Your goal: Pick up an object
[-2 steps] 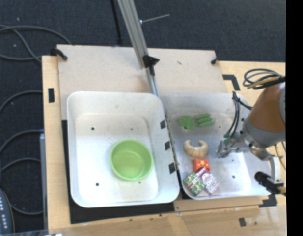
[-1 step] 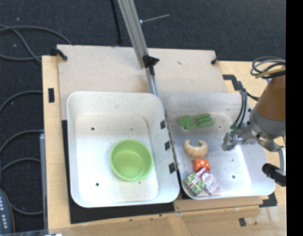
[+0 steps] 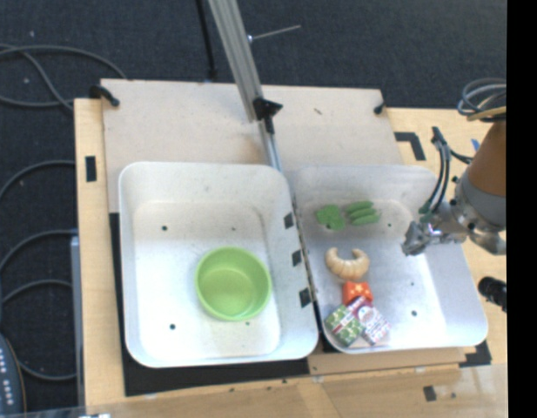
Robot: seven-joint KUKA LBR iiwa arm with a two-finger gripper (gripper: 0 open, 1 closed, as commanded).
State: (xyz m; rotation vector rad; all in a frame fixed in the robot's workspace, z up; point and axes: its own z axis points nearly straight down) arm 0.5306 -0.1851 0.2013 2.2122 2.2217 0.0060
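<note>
Two white bins sit side by side on my bench; the left bin [image 3: 146,233] has a green bowl [image 3: 233,283] at about five o'clock of its floor. My arm [image 3: 487,177] reaches in from three o'clock, and I see the gripper [image 3: 415,239] low over the right bin [image 3: 446,303], near its three o'clock wall. I cannot tell how wide the claw stands, and I see nothing caught in it. The pickable things lie apart from it toward nine o'clock: a green toy [image 3: 346,215] at twelve o'clock of the bin, a tan curved piece [image 3: 347,262] at the centre, then a small orange-red item [image 3: 357,292] touching a green and white packet [image 3: 358,324] at six o'clock.
</note>
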